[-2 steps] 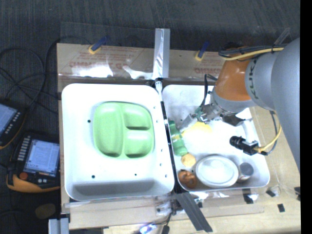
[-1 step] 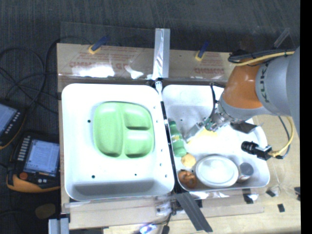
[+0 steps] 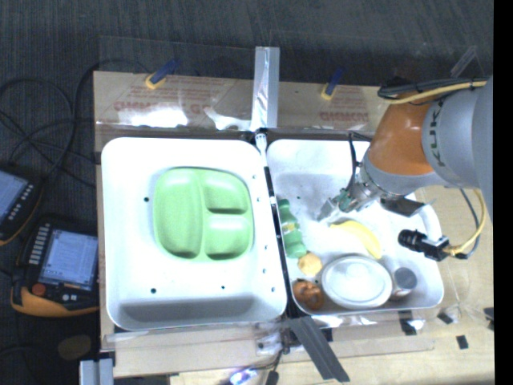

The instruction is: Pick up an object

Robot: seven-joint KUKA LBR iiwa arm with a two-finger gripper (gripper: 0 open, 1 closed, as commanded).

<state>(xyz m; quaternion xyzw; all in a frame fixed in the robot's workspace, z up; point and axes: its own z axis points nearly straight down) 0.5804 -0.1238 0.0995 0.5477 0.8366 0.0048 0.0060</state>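
— Over the right-hand shallow white bin (image 3: 276, 184), which object is the target?

— Probably the curved yellow banana (image 3: 359, 234), lying just below the two-finger gripper (image 3: 337, 207). Descend squarely over its middle, clear of the round white bowl (image 3: 355, 281).

— And the grey, orange-banded arm (image 3: 417, 143)?

— Reaches in from the right, wrist angled down-left, gripper low above the bin floor. Fingers look slightly parted, nothing between them.

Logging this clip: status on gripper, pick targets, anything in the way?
Gripper low in right bin, nothing visibly held. Banana just below it, loose. White bowl and green bottle nearby.
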